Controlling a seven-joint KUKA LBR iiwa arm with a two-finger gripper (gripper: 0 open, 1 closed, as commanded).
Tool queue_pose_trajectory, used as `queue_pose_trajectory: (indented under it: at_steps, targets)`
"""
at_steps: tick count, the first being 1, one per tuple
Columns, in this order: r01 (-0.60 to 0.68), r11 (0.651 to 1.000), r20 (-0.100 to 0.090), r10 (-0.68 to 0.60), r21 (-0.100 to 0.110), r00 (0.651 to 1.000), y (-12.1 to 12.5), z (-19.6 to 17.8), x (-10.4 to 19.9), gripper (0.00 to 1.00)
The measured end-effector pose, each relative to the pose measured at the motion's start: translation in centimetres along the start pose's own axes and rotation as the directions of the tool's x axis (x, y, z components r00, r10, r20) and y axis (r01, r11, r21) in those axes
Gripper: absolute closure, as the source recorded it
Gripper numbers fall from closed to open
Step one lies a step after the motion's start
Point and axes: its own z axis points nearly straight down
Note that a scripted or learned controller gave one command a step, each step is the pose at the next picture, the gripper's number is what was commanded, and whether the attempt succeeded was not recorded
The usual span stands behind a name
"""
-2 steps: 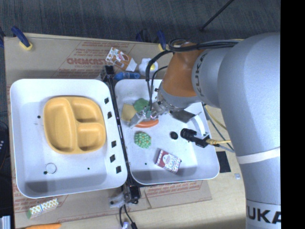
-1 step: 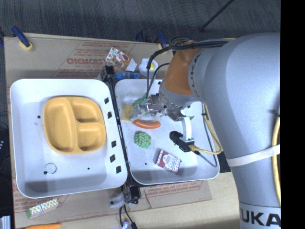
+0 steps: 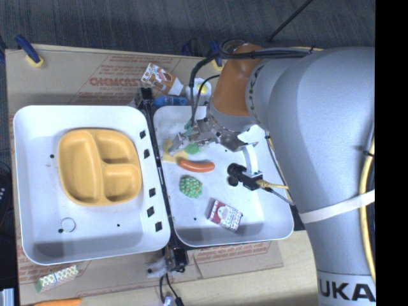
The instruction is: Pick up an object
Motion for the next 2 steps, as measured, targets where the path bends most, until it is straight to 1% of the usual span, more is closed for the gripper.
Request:
queue_pose_trajectory:
  at_steps: [1,2]
  targets:
    - [0.407,0.913,-0.002,-0.407,0.002,0.913,-3.4,0.0,-0.7,0.00]
    - [0.368,0.930,-0.002,-0.368,0.002,0.930,-8.9,0.1,1.0,0.00]
